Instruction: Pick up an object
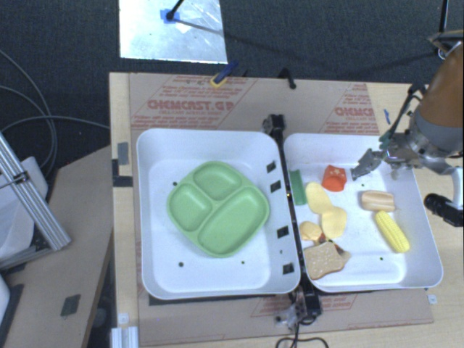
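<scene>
Now the tool (368, 164) hangs over the right bin (420, 267), just beside a small orange-red piece (333, 178); whether it is released or clenched I cannot tell.

Toy foods lie in the right bin: the orange-red piece near the back, a sausage bun (377, 201), a yellow corn cob (392, 231), pale yellow pieces (325, 210) and a brown bread slice (323, 260). The left bin (156, 267) holds a green plate (217, 208) with three compartments, smooth and rounded, on the tabletop (181, 96).
</scene>
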`<state>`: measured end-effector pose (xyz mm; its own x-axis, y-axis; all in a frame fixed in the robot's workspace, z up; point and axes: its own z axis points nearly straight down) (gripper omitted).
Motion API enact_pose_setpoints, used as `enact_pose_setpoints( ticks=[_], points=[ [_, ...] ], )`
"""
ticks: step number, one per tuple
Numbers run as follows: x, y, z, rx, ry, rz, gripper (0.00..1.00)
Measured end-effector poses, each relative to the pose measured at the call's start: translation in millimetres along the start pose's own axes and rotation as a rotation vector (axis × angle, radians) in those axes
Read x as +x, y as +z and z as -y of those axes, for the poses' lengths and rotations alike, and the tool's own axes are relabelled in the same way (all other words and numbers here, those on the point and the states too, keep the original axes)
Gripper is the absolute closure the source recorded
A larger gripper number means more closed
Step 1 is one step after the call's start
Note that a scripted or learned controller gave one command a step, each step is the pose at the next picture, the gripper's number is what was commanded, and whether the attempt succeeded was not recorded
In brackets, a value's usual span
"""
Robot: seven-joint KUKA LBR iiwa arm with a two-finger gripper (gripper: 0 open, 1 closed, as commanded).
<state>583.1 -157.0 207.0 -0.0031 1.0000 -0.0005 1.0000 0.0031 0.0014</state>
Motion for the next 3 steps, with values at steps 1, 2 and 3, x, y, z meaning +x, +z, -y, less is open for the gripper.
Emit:
enact_pose_setpoints(
  ticks=[1, 2, 3],
  points=[
    [32, 94, -58, 0.002, -0.006, -0.002, 0.00],
    [40, 125, -13, 0.005, 0.003, -0.002, 0.00],
    [76, 123, 28, 0.004, 0.000, -0.002, 0.00]
  ],
)
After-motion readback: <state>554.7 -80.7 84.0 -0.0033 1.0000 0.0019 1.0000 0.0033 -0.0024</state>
